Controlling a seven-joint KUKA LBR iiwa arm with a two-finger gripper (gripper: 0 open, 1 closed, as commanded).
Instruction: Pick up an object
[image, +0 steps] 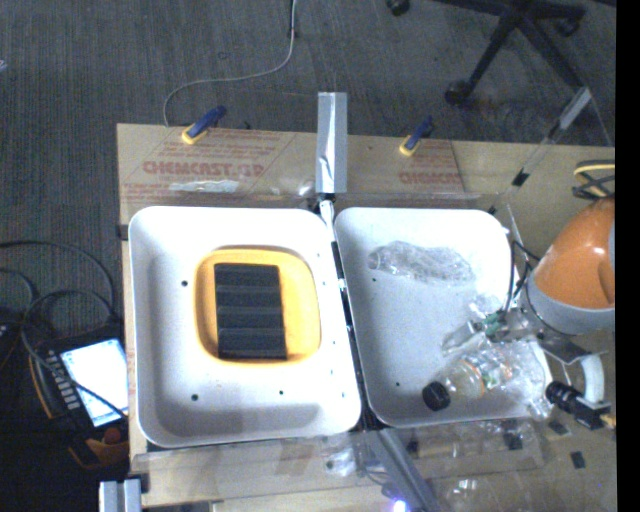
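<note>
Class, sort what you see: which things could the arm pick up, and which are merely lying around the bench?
For the job:
clear plastic bottle with black cap
crumpled clear plastic wrap
yellow tray with black ribbed insert

Lying about:
two blue-and-yellow clamps
lit tablet on the floor

Two shallow white bins sit side by side on the tabletop (140, 160): the left bin (160, 330) toward nine o'clock and the right bin (400, 330) toward three o'clock. The left bin holds one yellow tray (208, 300) carrying one black ribbed block (248, 310). The right bin holds one clear plastic bottle with a black cap (470, 378) at about five o'clock and one crumpled clear wrapper (420, 262) at about twelve. Two blue-and-yellow clamps grip the tabletop's far edge, one (203, 124) at eleven o'clock and one (417, 135) at one o'clock.
</note>
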